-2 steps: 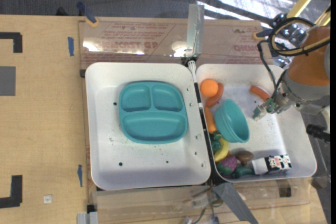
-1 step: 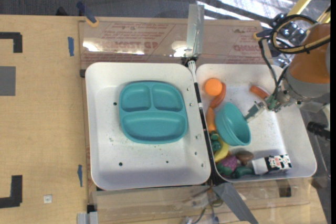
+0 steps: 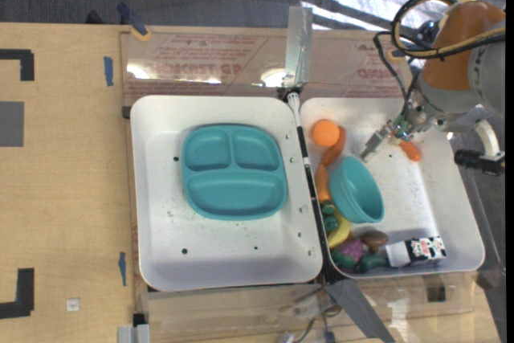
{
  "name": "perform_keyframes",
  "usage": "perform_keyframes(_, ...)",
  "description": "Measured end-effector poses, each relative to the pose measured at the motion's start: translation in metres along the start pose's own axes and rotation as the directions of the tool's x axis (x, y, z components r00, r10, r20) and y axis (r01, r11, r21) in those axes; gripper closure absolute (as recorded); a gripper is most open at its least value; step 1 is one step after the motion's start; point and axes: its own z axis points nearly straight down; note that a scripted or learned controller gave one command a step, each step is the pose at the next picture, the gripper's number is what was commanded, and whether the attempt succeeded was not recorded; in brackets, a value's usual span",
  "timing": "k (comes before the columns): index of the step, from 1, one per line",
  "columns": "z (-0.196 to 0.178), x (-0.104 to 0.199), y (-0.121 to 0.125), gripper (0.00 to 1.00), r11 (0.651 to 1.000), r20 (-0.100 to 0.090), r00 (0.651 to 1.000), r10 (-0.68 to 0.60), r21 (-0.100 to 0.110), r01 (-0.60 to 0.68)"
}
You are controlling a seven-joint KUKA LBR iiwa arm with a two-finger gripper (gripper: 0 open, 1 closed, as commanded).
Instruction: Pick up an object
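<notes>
The right bin [image 3: 450,197] holds several objects. An orange ball [image 3: 325,132] lies near its left wall, with a teal bowl [image 3: 356,189] tipped on its side just below it. My gripper [image 3: 389,144] hangs over the upper middle of this bin, open, with one grey finger [image 3: 373,145] reaching toward the bowl's rim. A small orange piece [image 3: 410,150] lies on the bin floor right beside the other finger, not between the two. Nothing is held.
A teal divided plate [image 3: 234,170] lies in the left bin [image 3: 152,197]. Along the right bin's lower edge sit a yellow banana [image 3: 338,232], purple grapes [image 3: 350,251], a brown item [image 3: 373,238] and a white bottle [image 3: 415,251]. A clear upright divider [image 3: 299,44] stands behind the bins.
</notes>
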Motion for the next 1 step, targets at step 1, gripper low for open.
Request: perform_keyframes(1, 0.0041, -0.0027, -0.0288, 0.0, 1.0, 0.023, 1.0, 0.011, -0.029, -0.01)
